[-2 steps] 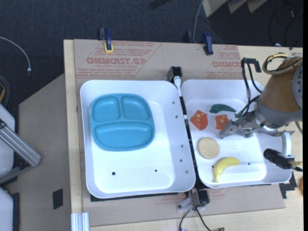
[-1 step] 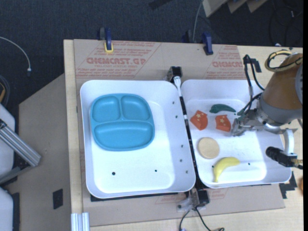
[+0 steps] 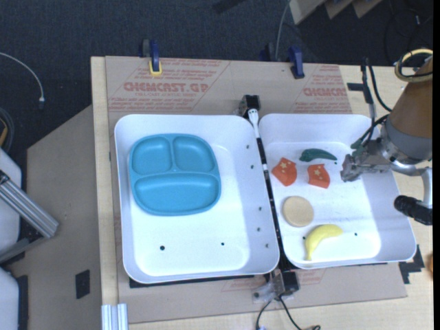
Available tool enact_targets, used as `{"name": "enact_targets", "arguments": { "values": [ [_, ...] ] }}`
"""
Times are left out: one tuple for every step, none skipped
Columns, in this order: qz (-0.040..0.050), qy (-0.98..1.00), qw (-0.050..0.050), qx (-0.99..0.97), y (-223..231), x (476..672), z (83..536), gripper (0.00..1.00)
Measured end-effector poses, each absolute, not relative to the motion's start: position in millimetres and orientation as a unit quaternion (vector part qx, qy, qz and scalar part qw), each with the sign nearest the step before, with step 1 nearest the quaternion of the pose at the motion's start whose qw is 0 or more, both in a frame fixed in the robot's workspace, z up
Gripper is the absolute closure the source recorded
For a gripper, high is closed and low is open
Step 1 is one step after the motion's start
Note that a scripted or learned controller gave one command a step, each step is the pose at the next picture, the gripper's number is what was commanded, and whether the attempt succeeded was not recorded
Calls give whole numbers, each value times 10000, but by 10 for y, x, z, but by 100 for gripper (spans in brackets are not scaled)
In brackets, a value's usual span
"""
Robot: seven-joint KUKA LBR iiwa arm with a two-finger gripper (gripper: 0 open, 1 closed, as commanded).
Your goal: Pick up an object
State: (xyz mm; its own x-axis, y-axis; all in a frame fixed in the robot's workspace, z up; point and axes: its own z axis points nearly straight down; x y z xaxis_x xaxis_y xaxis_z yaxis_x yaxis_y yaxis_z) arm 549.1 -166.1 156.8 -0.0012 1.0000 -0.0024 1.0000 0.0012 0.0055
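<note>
The gripper [image 3: 348, 170] hangs over the right bin [image 3: 392, 246] – just beside a red strawberry [image 3: 319, 176] – fingers' state unclear.

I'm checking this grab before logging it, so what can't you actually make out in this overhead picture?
- Gripper, camera view: too small and blurred to tell whether its fingers are open or shut.
- Arm: cut off by the right edge of the view.
- Dark green piece in the right bin: too small to identify.
- Two red pieces: details too small to tell what they are.
</note>
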Motion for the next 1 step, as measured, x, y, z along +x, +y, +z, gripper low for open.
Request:
{"name": "enact_targets", "arguments": {
  "values": [
    [12, 7074, 35, 7068, -1736, 5547, 2164, 100]
  ]
}}
